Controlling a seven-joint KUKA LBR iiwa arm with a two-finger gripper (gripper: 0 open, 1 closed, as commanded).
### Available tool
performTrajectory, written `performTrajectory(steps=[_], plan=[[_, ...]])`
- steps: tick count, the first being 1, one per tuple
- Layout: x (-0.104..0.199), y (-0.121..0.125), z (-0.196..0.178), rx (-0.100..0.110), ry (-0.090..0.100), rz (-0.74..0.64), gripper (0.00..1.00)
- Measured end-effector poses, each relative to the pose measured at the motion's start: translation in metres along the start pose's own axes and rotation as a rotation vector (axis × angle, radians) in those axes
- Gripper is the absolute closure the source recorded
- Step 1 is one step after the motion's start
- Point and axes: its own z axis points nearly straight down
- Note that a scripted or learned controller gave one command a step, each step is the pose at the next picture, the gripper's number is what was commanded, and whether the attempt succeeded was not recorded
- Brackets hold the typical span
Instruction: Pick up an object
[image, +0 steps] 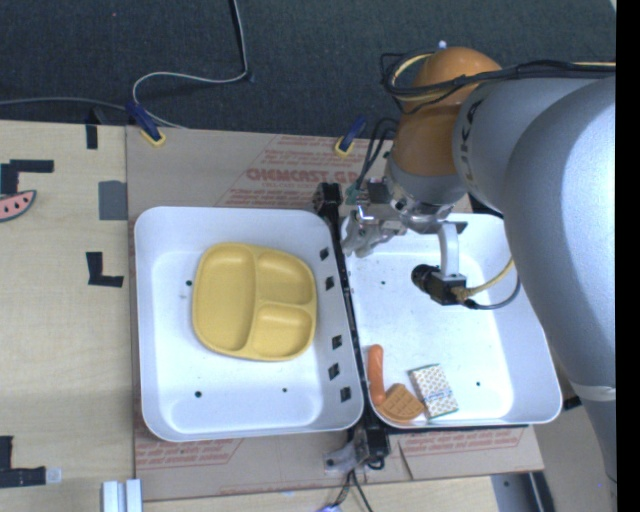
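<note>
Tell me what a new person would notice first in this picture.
First, the big yellow divided plate in the left bin. Then the grey arm, reaching in from the right above the right bin. A carrot, a waffle and a small packet lie together at that bin's near edge.

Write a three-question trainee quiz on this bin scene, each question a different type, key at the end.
1. True or false: the yellow divided plastic plate lies in the left white bin.
2. Which corner of the right white bin holds the orange carrot-shaped toy, the tan waffle-like piece and the small patterned white packet? A) far right B) near left C) far left
3. Fill in: the end effector hovers over the right bin's far ____ corner.

Key: 1 true; 2 B; 3 left.
</note>
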Motion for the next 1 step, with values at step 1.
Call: performTrajectory(steps=[1], plan=[[0.0008, -0.0001, -0.0091, 0.001, 0.000, -0.002, 1.00]])
